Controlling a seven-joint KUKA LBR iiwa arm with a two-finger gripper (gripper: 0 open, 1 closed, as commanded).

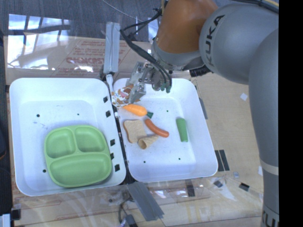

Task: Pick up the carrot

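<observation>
Carrot (135, 110) lies in the right bin (203, 150), upper left area, long axis roughly left-right, green stem end pointing right. Jaws just above it, near the bin's rim; can't tell their opening. "KUKA" reads on the arm (236, 37).

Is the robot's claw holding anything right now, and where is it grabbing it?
Nothing that I can see. The gripper hangs just above the carrot, which lies in the right bin.
</observation>
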